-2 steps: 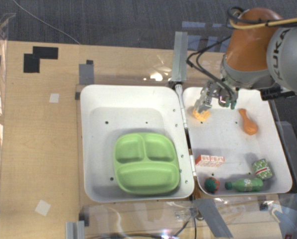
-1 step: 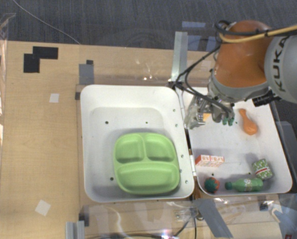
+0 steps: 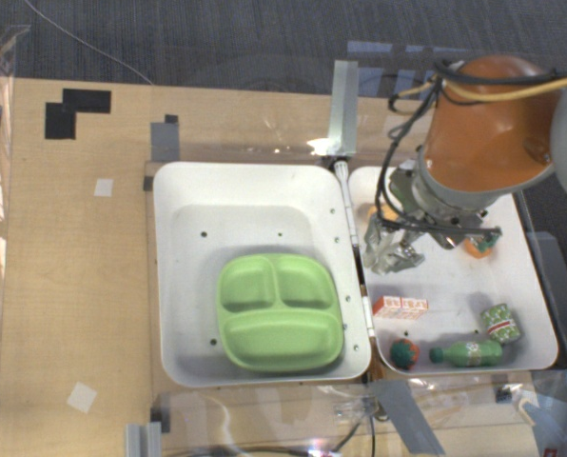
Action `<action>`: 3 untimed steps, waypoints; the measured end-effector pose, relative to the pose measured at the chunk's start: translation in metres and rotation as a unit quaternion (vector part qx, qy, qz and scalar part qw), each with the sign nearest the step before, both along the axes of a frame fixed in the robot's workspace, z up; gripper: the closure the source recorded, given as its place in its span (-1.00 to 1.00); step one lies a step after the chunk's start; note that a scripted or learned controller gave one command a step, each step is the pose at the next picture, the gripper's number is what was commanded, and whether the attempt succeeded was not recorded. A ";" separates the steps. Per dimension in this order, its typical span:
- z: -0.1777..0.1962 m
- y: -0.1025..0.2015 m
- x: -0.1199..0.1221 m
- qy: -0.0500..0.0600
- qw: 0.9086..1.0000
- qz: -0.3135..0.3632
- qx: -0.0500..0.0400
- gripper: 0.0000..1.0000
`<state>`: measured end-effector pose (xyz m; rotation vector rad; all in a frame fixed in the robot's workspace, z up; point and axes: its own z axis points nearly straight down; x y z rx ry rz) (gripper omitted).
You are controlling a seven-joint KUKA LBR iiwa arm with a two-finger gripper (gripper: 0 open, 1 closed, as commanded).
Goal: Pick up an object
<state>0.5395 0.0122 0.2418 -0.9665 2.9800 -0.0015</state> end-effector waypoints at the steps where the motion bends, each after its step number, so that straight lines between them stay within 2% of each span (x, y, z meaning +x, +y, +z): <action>1: -0.032 -0.013 -0.037 0.002 1.000 -0.006 0.000 1.00; 2: -0.057 0.006 -0.035 0.002 0.957 -0.289 0.002 1.00; 3: -0.056 0.045 -0.036 0.000 0.998 -0.066 0.001 1.00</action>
